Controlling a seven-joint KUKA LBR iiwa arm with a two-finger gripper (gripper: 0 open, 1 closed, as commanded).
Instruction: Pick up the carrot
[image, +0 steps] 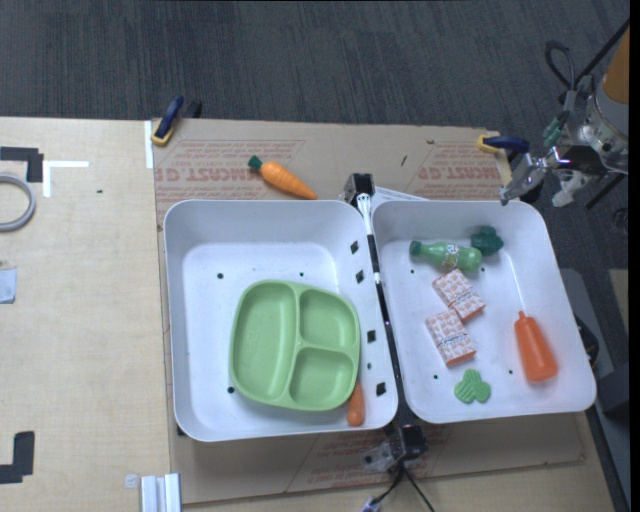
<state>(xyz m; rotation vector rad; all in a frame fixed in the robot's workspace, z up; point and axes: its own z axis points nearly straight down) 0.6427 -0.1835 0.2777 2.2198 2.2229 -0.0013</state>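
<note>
Camera view has the hand, fingers apart, hovering beyond the right bin, so reaching the carrot comes next.

cardboard sheet, red upside-down print, unreadable

Robotics lab: clamped cardboard, bins.
</note>
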